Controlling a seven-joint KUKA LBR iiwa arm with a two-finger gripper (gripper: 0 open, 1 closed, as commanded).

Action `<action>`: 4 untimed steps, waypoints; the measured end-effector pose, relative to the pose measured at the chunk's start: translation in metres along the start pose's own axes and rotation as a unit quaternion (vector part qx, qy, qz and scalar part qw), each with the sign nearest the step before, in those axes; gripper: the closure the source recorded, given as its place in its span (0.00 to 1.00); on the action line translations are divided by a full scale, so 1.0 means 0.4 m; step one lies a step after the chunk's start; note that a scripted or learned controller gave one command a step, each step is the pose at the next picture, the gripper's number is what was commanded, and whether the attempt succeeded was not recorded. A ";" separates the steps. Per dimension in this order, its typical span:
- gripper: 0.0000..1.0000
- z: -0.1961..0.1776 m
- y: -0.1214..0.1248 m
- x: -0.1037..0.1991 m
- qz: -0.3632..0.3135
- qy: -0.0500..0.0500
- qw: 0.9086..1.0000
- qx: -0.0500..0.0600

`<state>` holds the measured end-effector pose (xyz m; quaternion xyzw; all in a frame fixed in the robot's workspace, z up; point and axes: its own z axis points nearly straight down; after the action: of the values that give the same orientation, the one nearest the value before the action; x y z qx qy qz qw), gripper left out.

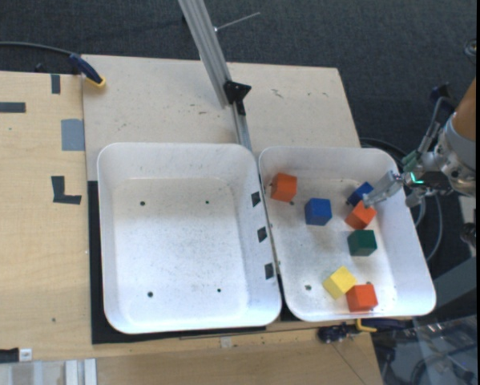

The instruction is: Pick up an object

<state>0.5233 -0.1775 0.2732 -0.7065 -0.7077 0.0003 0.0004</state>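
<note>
The right bin (400,287) holds several small cubes: an orange one (284,187), a blue one (318,211), a second blue one (359,192), a red-orange one (361,215), a green one (361,242), a yellow one (340,281) and another red-orange one (361,297). My gripper (381,191) reaches in from the right over the bin's upper right part. Its tip sits right at the second blue cube and the red-orange cube below it, and partly covers that blue cube. No cube is seen lifted off the bin floor.
The left bin (111,215) lies beside the right one, with a shared rim between them. A slanted metal rail (211,46) runs from the top down to the bins' junction. Cables hang off the bench at the right (432,215).
</note>
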 end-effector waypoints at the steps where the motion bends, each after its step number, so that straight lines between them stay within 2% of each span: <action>1: 0.00 0.113 0.009 -0.007 0.001 0.000 1.000 0.002; 3: 0.00 0.406 -0.013 -0.041 0.001 0.000 1.000 0.003; 4: 1.00 0.375 -0.009 -0.038 0.000 0.001 1.000 0.002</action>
<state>0.5194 -0.1928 0.1234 -0.7066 -0.7076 0.0009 0.0019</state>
